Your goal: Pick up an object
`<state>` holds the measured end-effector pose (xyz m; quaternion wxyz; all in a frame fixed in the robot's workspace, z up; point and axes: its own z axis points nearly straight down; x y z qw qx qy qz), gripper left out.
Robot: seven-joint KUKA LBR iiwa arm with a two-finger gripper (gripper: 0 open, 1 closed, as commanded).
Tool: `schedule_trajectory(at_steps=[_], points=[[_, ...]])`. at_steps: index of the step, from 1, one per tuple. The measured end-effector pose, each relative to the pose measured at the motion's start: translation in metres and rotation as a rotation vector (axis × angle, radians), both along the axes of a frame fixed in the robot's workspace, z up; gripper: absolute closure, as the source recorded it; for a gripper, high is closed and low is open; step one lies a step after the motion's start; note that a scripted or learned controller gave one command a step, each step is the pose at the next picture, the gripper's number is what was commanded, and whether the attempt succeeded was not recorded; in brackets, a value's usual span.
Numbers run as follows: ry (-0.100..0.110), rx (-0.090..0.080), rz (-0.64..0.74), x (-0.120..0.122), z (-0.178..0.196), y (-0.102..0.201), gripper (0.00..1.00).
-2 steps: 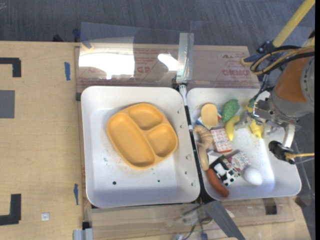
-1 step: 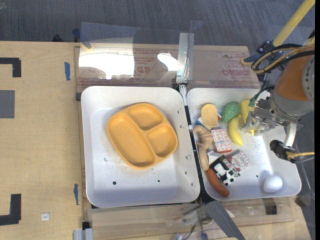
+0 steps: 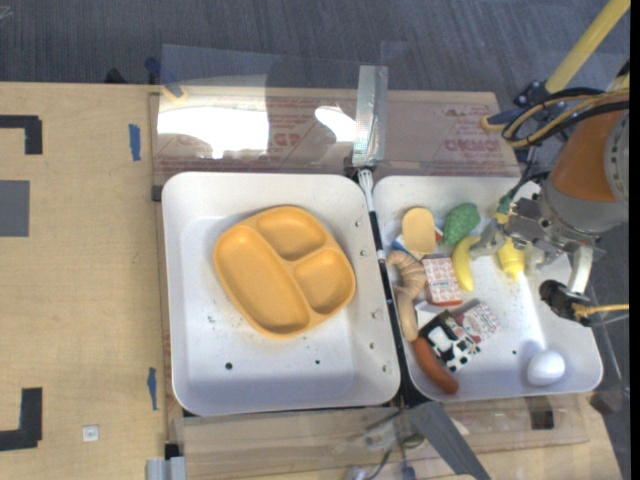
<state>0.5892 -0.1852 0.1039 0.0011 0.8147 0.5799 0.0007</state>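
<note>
The white egg [image 3: 546, 367] lies below the gripper [image 3: 512, 236], whose grip state I cannot tell.

Floor: dark grey carpet [image 3: 300, 8] w/ faint ribbed weave, across the top of the view. Bench: light tan plywood top [image 3: 75, 268], black tape corner marks [image 3: 25, 133] on the left side, a grey square patch [image 3: 12, 208] at the far left edge, short blue tape strips [image 3: 134, 140] nr the bins. Behind the bins, a brown cardboard sheet w/ red print [image 3: 440, 133], partly under clear plastic film [image 3: 240, 118] that throws back bright white glare from overhead light. A silvery metal strip [image 3: 369, 113] stands upright btwn the two bins' far ends.
</note>
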Motion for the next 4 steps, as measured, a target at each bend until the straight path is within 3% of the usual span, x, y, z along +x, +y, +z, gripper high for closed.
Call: schedule_trajectory(at_steps=[1,2,3,4], points=[[-0.002,-0.001,0.001,0.001,0.011,0.000,1.00],[-0.001,0.001,-0.241,0.054,0.108,0.046,1.00],[0.007,0.004,-0.437,0.032,0.116,0.141,1.00],[0.003,0.001,-0.947,0.018,0.133,0.120,1.00]])
